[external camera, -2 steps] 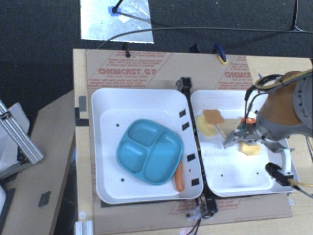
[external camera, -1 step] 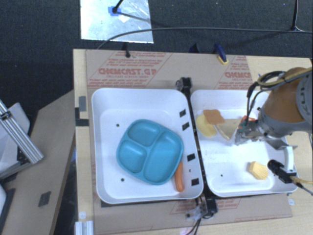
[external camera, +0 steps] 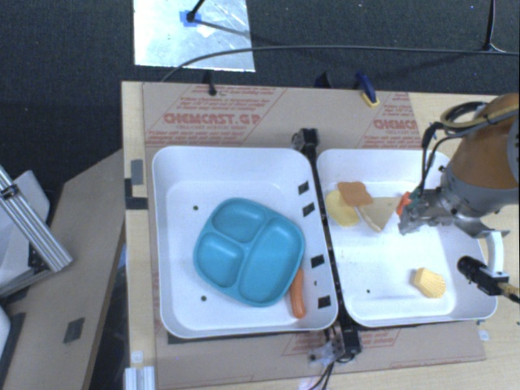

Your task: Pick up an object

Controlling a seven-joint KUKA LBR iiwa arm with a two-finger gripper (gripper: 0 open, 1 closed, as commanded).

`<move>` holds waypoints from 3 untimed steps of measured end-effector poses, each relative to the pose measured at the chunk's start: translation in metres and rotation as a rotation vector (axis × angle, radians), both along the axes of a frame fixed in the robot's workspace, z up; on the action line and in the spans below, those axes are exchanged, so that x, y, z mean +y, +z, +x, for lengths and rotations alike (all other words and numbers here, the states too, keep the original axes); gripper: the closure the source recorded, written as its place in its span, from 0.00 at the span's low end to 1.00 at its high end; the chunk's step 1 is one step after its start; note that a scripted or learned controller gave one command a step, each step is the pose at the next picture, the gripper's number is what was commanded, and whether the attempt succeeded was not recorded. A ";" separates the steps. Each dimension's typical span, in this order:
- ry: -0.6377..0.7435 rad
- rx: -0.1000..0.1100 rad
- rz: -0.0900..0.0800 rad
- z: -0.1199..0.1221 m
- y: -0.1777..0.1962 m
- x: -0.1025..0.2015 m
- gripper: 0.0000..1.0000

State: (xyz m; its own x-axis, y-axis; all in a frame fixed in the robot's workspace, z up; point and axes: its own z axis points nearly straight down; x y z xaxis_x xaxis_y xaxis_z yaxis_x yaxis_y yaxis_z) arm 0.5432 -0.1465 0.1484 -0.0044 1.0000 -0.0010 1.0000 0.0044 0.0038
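Tan wedge (external camera: 379, 215) lies beside the gripper (external camera: 409, 218); finger state unclear, so centre your descent on it.

The gripper (external camera: 409, 218) is low over the right bin (external camera: 382, 303), just beside a tan wedge (external camera: 379, 214). A corn piece (external camera: 429, 282) lies apart. The left bin (external camera: 175, 218) holds a blue tray (external camera: 249, 251) and a carrot (external camera: 297, 292).

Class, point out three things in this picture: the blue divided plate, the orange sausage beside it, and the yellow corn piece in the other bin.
blue plate (external camera: 248, 252), camera view, on its middle ridge.
sausage (external camera: 297, 292), camera view, mid-length.
corn piece (external camera: 429, 282), camera view, its centre.
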 end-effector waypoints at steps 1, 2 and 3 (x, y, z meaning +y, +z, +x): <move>0.001 -0.004 0.000 -0.001 0.059 0.009 1.00; 0.001 -0.001 0.000 0.001 0.102 0.008 1.00; 0.006 0.001 0.002 0.013 0.109 0.060 1.00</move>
State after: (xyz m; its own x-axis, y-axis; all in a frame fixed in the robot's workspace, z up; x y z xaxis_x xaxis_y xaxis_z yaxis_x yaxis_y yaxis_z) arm 0.5565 -0.0870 0.2576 -0.0102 0.9999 0.0009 0.9999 0.0102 0.0032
